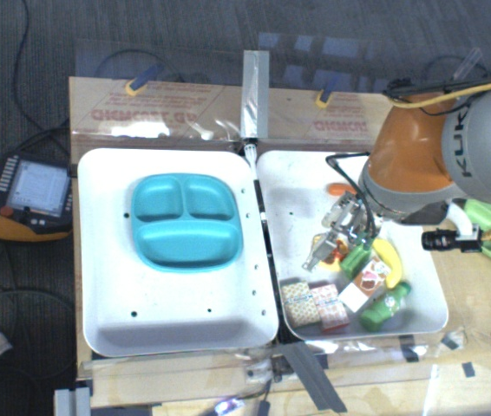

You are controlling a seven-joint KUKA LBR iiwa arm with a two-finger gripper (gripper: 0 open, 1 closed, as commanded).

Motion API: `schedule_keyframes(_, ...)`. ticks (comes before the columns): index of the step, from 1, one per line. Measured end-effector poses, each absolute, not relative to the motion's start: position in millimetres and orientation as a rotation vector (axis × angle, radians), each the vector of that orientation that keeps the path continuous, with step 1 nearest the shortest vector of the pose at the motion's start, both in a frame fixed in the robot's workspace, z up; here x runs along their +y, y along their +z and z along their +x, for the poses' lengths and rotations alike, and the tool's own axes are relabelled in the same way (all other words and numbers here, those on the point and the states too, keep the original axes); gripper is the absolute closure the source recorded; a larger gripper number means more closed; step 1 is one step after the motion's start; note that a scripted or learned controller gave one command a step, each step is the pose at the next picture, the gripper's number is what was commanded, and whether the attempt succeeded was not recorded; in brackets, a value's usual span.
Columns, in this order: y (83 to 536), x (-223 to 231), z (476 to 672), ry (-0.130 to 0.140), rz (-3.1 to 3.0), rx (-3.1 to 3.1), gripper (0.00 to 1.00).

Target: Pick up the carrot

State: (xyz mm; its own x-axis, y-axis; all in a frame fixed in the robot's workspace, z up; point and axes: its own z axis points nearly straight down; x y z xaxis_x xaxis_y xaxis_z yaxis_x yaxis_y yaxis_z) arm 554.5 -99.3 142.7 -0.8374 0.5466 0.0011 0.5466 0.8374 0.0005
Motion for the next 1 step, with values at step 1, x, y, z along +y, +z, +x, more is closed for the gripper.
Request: schedule_keyframes(1,133.6,-181.2,588.4,0.001,-0.999,-2.980,0.00)
